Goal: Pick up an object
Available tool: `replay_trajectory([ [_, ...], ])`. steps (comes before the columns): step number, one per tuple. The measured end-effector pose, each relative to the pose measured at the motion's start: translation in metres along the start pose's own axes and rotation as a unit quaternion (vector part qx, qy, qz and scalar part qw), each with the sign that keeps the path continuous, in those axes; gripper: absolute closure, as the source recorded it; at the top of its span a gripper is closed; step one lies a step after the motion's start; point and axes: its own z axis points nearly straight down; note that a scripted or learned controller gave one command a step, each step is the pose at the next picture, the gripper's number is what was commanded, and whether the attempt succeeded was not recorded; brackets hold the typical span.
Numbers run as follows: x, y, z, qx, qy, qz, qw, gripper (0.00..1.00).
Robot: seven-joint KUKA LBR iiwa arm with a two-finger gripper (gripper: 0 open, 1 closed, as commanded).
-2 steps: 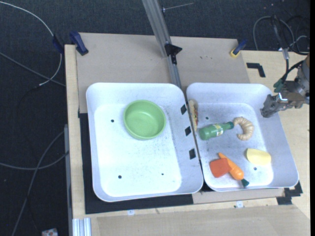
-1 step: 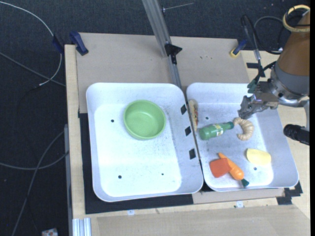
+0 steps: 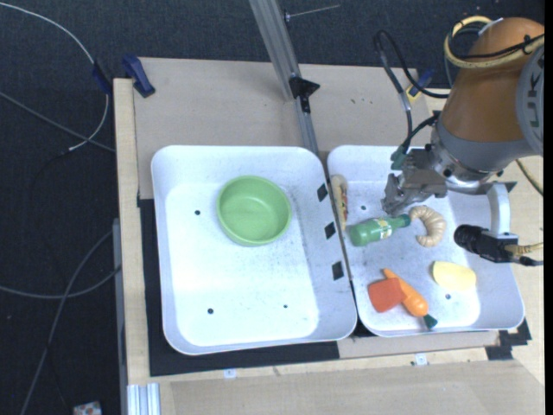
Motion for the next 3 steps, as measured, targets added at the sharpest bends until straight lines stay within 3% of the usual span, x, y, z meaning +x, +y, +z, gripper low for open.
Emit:
replay_trajectory([
  [3, 0.150, 0.020, 0.012, -0.005, -0.003, 0.001, 1.0000, 1.00],
])
